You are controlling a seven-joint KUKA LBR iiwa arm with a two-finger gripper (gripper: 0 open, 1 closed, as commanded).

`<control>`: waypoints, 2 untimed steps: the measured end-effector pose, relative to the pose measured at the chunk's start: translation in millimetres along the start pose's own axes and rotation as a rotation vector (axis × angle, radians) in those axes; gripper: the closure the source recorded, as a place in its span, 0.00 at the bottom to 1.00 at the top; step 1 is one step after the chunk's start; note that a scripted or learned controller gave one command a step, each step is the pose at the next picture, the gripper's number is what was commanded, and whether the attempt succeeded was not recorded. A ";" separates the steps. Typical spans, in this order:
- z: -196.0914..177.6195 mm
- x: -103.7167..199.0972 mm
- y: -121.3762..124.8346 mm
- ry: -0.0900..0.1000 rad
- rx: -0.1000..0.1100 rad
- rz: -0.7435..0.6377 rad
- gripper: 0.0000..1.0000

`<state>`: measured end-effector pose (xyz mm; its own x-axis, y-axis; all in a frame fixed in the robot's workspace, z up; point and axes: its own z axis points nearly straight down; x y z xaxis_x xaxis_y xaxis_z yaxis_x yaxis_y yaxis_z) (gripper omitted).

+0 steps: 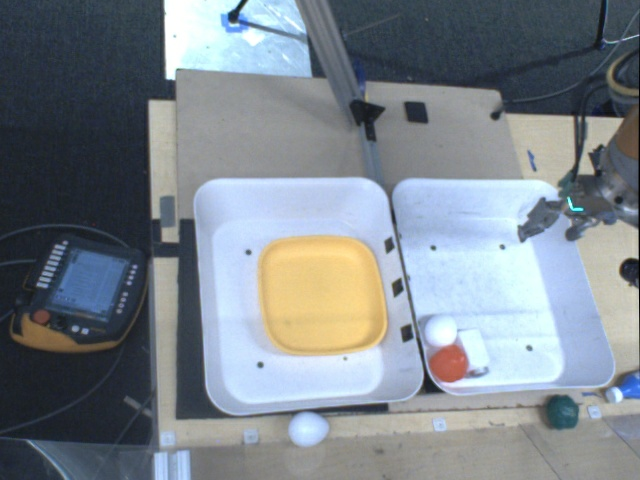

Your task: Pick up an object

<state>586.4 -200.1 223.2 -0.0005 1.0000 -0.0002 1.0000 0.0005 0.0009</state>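
In the near left corner of the right bin three small things lie close together: a white ball, a red-orange ball and a white block. My gripper hangs over the bin's far right part, well away from that cluster. It is open, with its two dark fingers spread and nothing between them.
A yellow square plate lies in the left bin. On the bench in front of the bins sit a white egg-shaped thing and a green ball. A teach pendant rests at the far left. A slanted pole rises behind the bins.
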 end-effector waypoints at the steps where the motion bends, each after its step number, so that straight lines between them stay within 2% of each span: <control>1: 0.0 0.0 0.0 0.000 0.000 0.000 0.00; 2: 43.1 -2.9 4.0 0.001 0.003 0.000 0.00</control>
<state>590.4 -203.0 180.1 -0.0001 1.0000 0.0005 1.0000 0.0001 -0.0022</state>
